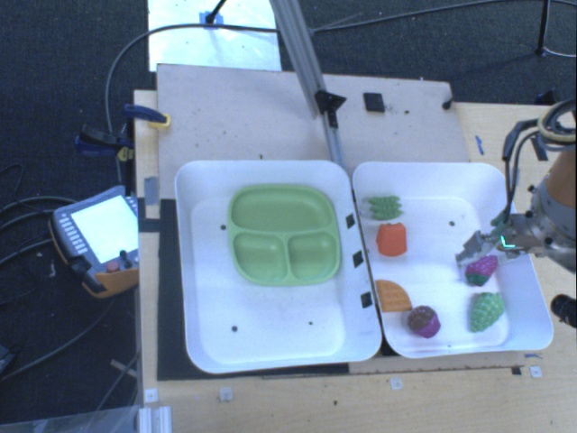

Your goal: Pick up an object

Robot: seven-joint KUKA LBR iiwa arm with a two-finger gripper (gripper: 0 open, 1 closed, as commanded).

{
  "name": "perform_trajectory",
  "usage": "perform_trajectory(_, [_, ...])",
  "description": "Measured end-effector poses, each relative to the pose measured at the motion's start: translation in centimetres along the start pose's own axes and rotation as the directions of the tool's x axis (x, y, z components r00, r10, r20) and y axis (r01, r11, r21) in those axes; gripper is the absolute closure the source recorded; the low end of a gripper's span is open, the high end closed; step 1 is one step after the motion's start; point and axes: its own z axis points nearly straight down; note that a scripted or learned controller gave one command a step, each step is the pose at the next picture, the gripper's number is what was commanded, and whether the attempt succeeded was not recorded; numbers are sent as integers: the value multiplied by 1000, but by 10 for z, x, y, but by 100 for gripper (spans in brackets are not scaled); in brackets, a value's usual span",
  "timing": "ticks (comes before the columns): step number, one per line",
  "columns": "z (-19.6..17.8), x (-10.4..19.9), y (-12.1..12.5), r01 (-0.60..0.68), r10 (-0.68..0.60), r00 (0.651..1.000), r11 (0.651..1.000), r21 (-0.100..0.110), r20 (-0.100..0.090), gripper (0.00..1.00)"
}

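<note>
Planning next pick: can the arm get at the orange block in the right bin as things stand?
Probably yes. The orange block sits apart from the green pods above it and the orange slice below, with nothing lying over it. The gripper is in the same bin, over by the purple piece.

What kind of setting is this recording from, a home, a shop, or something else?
Most likely a robotics lab: two white bins of toy food sit on a bench, a teach pendant lies on the dark carpet beside it, and cables trail around.
</note>
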Motion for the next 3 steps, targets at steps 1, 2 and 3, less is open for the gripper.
perform_trajectory(1, [-1, 0, 0, 0, 0, 1000, 1000, -1, 0, 0])
perform_trajectory(2, [42, 5, 0, -3, 3, 1000, 1000, 2, 0, 0])
perform_trajectory(3, [84, 2, 1, -3, 3, 1000, 1000, 1, 0, 0])
